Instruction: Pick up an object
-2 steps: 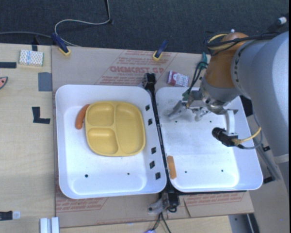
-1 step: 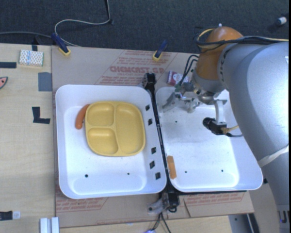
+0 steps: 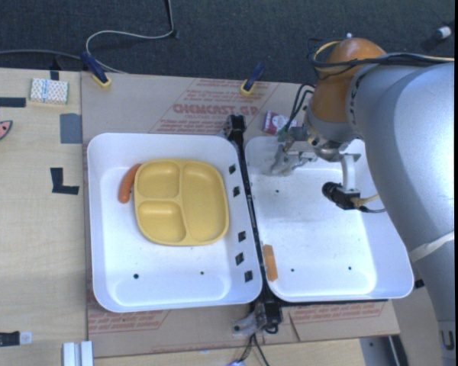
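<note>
Nothing lifted yet, by the look of it. The end effector (image 3: 284, 161) hangs low over the far left part of the right bin (image 3: 328, 280), near the wall it shares with the left bin (image 3: 168, 292). Cannot tell how it is set, nor whether it is touching the bin floor; the wrist and cabling crowd it and the detail is too small. Nothing shows in its grip.

Candidate objects, all lying free:
- Small orange piece (image 3: 269, 261) in the right bin, against the dividing wall at the near left side. It lies well apart from the end effector, toward the near end of the same bin along the same wall.
- Yellow divided plate (image 3: 183, 201) in the middle of the left bin, three compartments, lying flat.
- Orange sausage-shaped item (image 3: 126, 184) just beside the plate's left rim, touching or nearly so.

The floor of the right bin directly under the end effector looks bare, so a closure there would likely come up with nothing.

Judgement: task at its start. Approach, grasp and lift all remain. Nearest target is the orange piece; reaching it calls for a move along the divider toward the near edge. Its closeness to the wall may hamper the grasp.

On the desk beyond the bins: a small packet (image 3: 272, 121).
</note>
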Tool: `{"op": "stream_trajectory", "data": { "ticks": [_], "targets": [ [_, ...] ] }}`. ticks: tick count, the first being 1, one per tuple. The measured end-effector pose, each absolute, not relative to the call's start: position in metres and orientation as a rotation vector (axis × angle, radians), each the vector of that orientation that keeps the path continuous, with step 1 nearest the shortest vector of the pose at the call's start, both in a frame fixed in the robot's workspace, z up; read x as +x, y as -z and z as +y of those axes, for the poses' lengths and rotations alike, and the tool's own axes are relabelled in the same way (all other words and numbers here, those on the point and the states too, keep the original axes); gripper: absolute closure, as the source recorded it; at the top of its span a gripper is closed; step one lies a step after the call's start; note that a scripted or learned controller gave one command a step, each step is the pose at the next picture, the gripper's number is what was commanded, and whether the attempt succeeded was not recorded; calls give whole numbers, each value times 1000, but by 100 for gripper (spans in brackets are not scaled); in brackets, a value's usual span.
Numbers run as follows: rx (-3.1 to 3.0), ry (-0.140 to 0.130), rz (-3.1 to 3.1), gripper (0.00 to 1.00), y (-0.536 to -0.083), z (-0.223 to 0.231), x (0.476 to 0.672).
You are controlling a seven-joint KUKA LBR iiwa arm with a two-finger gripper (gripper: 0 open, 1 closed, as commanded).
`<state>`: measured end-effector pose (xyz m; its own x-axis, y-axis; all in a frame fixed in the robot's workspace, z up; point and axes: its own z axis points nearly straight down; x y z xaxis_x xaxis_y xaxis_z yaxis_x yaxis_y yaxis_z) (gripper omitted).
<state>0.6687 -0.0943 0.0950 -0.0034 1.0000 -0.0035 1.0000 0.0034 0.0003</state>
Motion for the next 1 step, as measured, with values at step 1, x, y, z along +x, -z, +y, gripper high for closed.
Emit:
{"op": "stream_trajectory", "data": {
  "ticks": [1],
  "targets": [
    [2215,7,2224,100,-104,-94,669]
  ]
}}
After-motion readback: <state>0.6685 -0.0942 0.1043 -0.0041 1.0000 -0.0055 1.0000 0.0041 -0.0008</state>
